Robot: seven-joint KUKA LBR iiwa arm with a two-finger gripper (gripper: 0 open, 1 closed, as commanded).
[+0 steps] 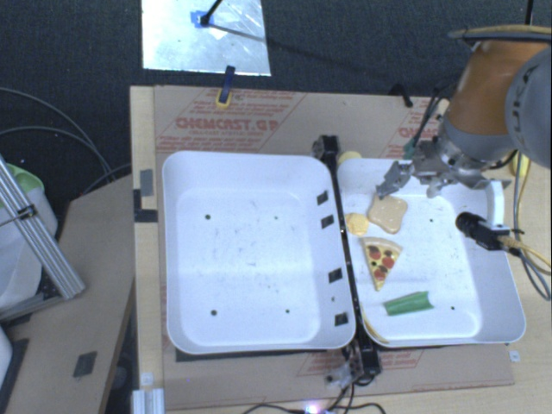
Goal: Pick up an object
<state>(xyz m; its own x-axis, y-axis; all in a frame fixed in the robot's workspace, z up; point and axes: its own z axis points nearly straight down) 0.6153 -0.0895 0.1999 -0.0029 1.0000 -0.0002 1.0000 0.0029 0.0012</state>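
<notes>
- Bench (259, 115): a brown board with red lettering carries both bins; a clear plastic sheet (205, 22) lies on the dark floor beyond its far edge.
- Left bin (250, 253): shallow, white, with small dark specks on its floor.
- Right bin (470, 283): shallow, white, joined to the left bin along a black centre divider; it contains all the toy food items.
- Arm (496, 84): grey with an orange band, entering from the right and positioned over the far part of the right bin.
- Gripper (416, 179): its fingers are spread apart above the bin floor, with nothing between them. It sits just beyond the bread slice.
- Bread slice (387, 214): tan, lying flat near the bin's far left area.
- Pizza slice (381, 261): lying flat, nearer the camera than the bread, tip pointing toward the near edge.
- Green bean (406, 303): lying flat near the bin's near edge.
- Yellow piece (356, 224): small, just beside the divider, left of the bread.
</notes>
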